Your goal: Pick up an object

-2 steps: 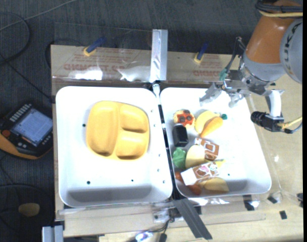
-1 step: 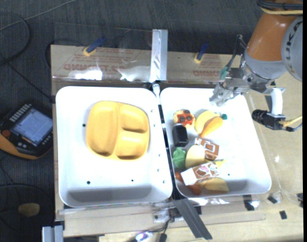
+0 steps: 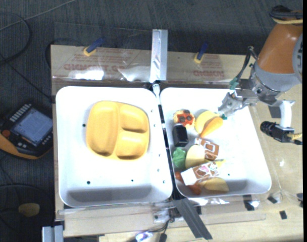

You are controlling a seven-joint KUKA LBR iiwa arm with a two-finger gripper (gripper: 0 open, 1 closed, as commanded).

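My gripper [image 3: 227, 106] hangs over the upper right part of the right bin [image 3: 254, 150], just right of a yellow banana-shaped toy [image 3: 206, 119] with an orange carrot-like piece [image 3: 210, 127] lying against it. The gripper's tip is close to the toy's right end, and I cannot tell whether it touches. Further left in the bin lie an orange and black toy [image 3: 184, 117] and a small black block [image 3: 180, 134].
Lower in the right bin are a green piece [image 3: 179, 157], a pale yellow wedge [image 3: 194, 156], a brown and white box [image 3: 209, 148], a small carton [image 3: 202, 172] and a yellow lump [image 3: 215, 185]. The left bin [image 3: 72, 175] holds a yellow divided tray [image 3: 117, 129].
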